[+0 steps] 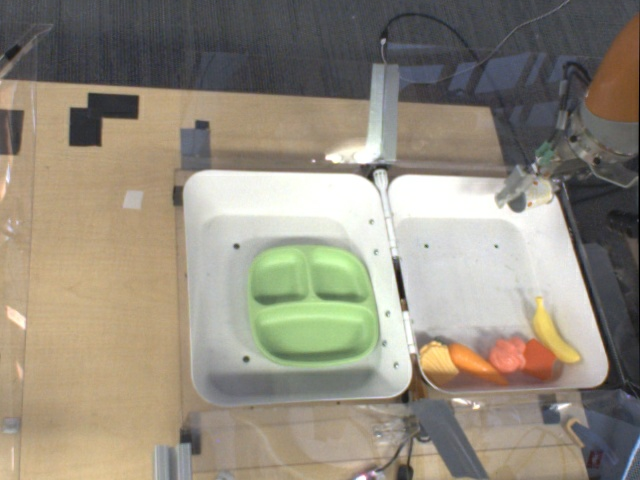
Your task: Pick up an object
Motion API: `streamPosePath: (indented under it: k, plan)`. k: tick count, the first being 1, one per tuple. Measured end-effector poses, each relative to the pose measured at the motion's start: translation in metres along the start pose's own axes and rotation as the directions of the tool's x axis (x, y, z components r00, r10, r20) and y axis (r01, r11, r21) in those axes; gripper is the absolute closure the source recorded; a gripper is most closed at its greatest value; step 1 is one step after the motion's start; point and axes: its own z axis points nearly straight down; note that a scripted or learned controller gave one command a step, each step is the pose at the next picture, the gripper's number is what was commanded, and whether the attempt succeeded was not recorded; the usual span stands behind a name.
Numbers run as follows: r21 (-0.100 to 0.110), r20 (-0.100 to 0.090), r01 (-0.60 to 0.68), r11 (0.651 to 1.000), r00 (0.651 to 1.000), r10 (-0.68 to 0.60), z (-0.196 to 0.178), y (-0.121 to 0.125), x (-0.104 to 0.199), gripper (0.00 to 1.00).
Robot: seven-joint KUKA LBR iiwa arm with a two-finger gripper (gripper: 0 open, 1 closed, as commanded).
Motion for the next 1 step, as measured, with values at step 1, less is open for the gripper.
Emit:
streamPosePath:
  k: [1]
  plan:
    - [-0.002,0.002,0.017,1.0,1.0,-0.017,0.0058,0.0069,-0.0013,0.0]
